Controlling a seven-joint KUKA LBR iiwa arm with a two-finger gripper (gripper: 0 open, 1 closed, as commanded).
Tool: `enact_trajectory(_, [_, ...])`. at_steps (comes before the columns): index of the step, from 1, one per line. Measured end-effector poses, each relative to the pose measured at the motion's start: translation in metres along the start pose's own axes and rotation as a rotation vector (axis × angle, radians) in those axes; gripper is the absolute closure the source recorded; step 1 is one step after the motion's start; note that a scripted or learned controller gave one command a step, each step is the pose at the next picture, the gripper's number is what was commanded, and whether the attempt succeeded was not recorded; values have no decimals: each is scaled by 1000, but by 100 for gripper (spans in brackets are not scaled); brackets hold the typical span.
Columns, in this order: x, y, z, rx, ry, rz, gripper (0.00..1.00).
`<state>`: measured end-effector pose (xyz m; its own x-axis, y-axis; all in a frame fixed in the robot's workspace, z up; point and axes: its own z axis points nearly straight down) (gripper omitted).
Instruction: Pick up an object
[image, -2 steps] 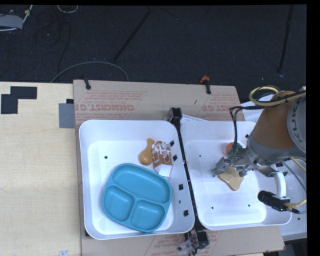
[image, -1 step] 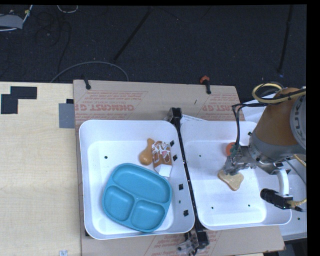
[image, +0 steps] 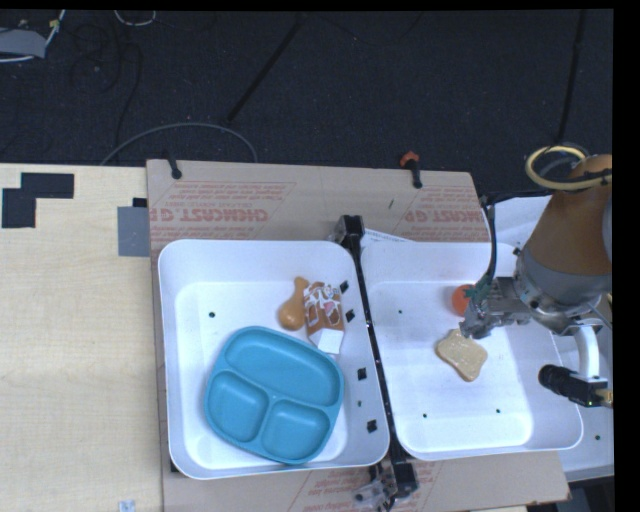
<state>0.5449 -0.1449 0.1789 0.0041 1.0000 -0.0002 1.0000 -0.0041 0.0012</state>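
In the right bin (image: 500, 425) a tan toast-shaped piece (image: 461, 356) lies flat near the middle. A small red-orange thing (image: 460, 297) sits just behind it, partly hidden by the gripper. My gripper (image: 478, 318) reaches in from the right and hangs low between these two, right at the toast's upper right edge. I see nothing held in it. The grey arm with its orange band (image: 570, 235) covers the bin's right side.
The left bin (image: 185, 300) holds a blue divided plate (image: 272, 394), a tan drumstick-like piece (image: 293, 305) and a brown-and-white packet (image: 323, 310) beside it. A black divider (image: 365, 330) runs between the bins. Bare floor shows in the right bin's front half.
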Motion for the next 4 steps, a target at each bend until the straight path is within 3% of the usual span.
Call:
enact_trajectory(1, [1, 5, -63, -3, -1, -6, 100])
enact_trajectory(2, [0, 6, -102, -1, 0, -6, 100])
enact_trajectory(4, [111, 16, -80, 7, 2, -8, 100])
